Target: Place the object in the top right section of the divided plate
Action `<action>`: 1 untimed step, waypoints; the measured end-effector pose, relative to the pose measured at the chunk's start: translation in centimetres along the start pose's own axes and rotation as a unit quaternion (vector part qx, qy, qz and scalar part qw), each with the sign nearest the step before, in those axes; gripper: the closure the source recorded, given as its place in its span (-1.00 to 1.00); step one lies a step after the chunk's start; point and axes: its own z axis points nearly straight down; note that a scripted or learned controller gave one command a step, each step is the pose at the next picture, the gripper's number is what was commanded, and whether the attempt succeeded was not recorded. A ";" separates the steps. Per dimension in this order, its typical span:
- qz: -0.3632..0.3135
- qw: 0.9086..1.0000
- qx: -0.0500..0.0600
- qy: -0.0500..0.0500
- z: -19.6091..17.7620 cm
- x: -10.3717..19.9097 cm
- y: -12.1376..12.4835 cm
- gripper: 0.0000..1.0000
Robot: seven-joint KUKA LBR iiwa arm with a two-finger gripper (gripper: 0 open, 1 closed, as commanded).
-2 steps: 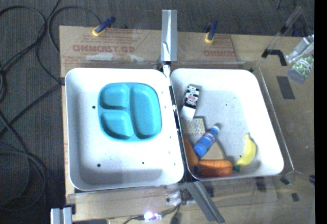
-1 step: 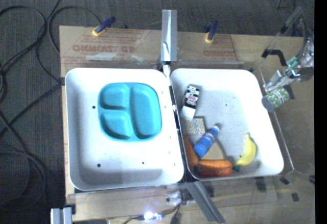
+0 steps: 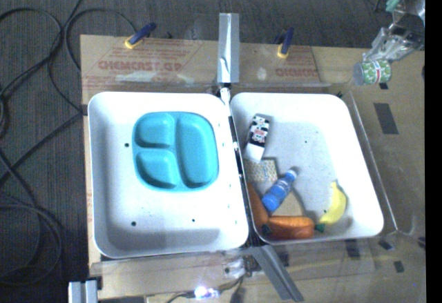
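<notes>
Two shallow white bins (image 3: 103,177) sit abutting, the turquoise divided plate (image 3: 176,150) waiting bare in the left one, while the gripper (image 3: 387,53) clasps a green-patterned cup (image 3: 373,72) well outside them.

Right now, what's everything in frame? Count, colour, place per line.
bins: 2, white, side by side on the bench
divided plate: 1, turquoise, three sections, in the left bin
cow-print bottle: 1, white and black, upper left of the right bin
blue bottle: 1, blue with white cap, middle of the right bin
carrots: 2, orange, near edge of the right bin
banana: 1, yellow, lower right of the right bin
patterned pad: 1, beige, under the blue bottle
clamps: 2, blue and yellow, far edge of the bench
claw: 1, over the bench beyond the right bin's far right corner, at a green-patterned cup
</notes>
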 end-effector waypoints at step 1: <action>-0.074 0.997 0.000 0.001 -6.0 -1.8 -10.4 1.00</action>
